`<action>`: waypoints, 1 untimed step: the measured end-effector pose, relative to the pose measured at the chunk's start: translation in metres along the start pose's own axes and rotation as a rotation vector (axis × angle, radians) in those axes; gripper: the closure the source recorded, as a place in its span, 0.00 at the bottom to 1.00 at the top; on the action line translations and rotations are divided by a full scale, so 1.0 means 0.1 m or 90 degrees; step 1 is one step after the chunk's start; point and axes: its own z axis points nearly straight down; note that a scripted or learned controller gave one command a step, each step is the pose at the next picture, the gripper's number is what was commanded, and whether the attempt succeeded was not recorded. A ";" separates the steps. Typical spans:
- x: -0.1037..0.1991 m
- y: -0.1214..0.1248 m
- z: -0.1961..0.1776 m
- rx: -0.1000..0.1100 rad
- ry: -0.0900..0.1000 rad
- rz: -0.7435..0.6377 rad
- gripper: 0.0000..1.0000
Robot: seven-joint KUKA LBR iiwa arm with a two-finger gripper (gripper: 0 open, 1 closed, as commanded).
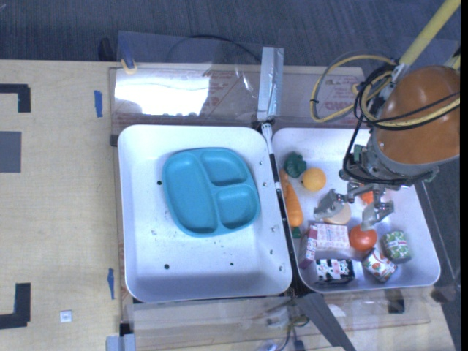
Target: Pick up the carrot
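The carrot [292, 205] is an orange, elongated piece with a green end. It lies along the left wall of the right bin [428, 218], pointing front to back. My gripper [355, 206] hangs over the middle of that bin, to the right of the carrot and apart from it. It is open, one finger [330, 199] to the left and the other to the right, with nothing held between them. A beige item [338, 213] lies just by the left finger, and a red tomato [363, 238] sits just in front of the gripper.
The right bin also holds a green broccoli [295, 164], a yellow-orange ball [314, 179], a pink-white box [327, 236], a black-white carton [335, 269] and a green patterned item [395, 246]. A blue divided plate [212, 190] lies in the left bin [139, 218].
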 end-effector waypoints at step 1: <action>0.12 -1.04 -0.28 0.001 0.000 -0.112 0.00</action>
